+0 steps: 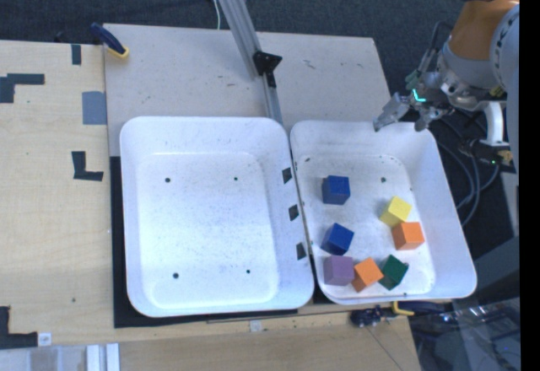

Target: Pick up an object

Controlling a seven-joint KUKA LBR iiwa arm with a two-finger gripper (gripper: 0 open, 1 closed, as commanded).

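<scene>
The right bin (439, 184) holds several small blocks: a blue cube (336, 189), a second blue cube (339, 238), a yellow block (396, 211), an orange block (408, 235), a purple block (339, 269), another orange block (367, 273) and a dark green block (392, 271). My gripper (403, 117) hangs over the bin's far right corner, above and apart from all the blocks. Its two fingers stand spread with nothing between them.
The left bin (135, 192) stands beside the right one. A slanted metal rail (240, 15) runs down to the gap between the bins. A blue and yellow tool (110, 40) lies at the bench's far left. Cables hang at the right.
</scene>
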